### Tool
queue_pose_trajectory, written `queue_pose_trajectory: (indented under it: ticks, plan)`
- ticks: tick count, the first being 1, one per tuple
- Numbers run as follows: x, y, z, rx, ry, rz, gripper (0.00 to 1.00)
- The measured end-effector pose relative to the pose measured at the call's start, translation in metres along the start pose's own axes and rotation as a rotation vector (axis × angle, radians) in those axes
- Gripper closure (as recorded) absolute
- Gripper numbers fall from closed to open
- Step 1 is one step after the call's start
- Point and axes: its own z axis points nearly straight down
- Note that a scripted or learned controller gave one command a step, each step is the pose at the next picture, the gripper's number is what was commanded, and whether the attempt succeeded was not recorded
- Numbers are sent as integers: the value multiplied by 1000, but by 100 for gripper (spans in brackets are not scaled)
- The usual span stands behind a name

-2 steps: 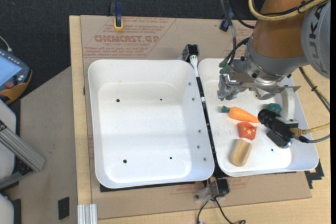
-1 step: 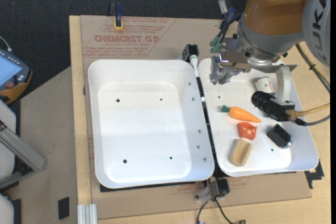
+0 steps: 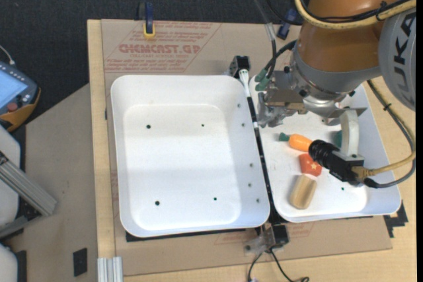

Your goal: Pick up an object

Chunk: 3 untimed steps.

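The end effector [image 3: 267, 114] hangs low over the upper left corner of the right bin [image 3: 373, 198], close to the wall it shares with the left bin [image 3: 178, 155]. The bulk of the arm [image 3: 347, 6] covers it from above, so I cannot tell whether it is apart or together, and nothing can be seen held in it.

The nearest candidate is an orange piece [image 3: 301, 141], lying on the bin floor just below and to the right of the end effector in the camera view, near it but apart. It seems to be a toy carrot, with a small green tip at its left end. Its long axis runs roughly left to right in the view, dipping slightly towards the right. A grasp would likely need to close across that axis.

A red piece [image 3: 309, 166] lies just beyond the orange piece, close enough that the two may be touching. A tan cylinder [image 3: 303, 193] lies farther down, near the bin's front edge, tilted from upper right to lower left. Both bins rest on the tabletop [image 3: 106, 228].
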Motion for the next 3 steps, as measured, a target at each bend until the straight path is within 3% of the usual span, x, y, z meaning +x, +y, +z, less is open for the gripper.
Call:
queue_pose_trajectory:
  ticks: [1, 2, 3]
  plan:
    - [30, -5, -59, -11, 1, -2, 100]
    - [-14, -22, 9, 6, -3, 8, 100]
    - [16, -20, -140, -23, 4, -2, 100]
